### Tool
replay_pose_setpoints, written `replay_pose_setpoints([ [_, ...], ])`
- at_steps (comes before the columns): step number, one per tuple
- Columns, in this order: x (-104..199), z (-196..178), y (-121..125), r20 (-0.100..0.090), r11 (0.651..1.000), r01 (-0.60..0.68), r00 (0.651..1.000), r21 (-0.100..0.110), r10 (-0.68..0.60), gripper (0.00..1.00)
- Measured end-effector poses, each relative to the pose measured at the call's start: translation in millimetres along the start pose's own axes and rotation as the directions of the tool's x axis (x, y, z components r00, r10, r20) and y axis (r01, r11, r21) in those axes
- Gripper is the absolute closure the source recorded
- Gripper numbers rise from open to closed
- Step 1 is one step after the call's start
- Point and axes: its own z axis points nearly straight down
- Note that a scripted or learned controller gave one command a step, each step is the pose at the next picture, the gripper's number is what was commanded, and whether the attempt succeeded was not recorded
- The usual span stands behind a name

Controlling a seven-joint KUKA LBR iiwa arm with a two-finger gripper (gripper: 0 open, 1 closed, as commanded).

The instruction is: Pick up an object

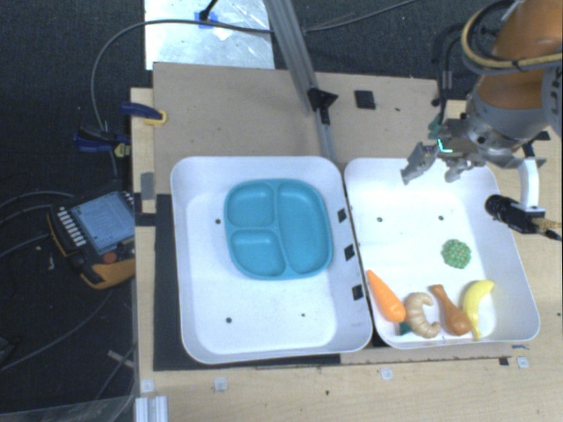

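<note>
Grey metal jaws (435, 163) hang spread apart over the far edge of the right bin (413, 236), and you can see nothing between them. Count five objects in that bin, all crowded along its near edge: one green ball (456, 253) sitting a little apart toward the middle, one carrot (385, 295), one pale curled shrimp (421, 315), one brown drumstick (449, 310) and one banana (477, 304). The last four lie close together, the shrimp and drumstick touching. You have bare white floor across most of the bin between the jaws and that row. One blue divided plate (279, 229) lies in the left bin (202, 306), with three compartments. Both bins sit side by side on a brown board surface (229, 104). Left of it you see blue clamps (106, 134), cables and a handheld pendant (95, 236) on dark carpet.
</note>
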Motion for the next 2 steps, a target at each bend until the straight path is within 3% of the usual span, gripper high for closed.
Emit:
replay_pose_setpoints([
  [1, 0, -1, 0, 0.0, 1.0, 0.0, 1.0, -0.002, 0.0, 0.0],
  [2, -1, 45, -8, 0.0, 1.0, -0.003, 1.0, 0.002, 0.003, 0.0],
])
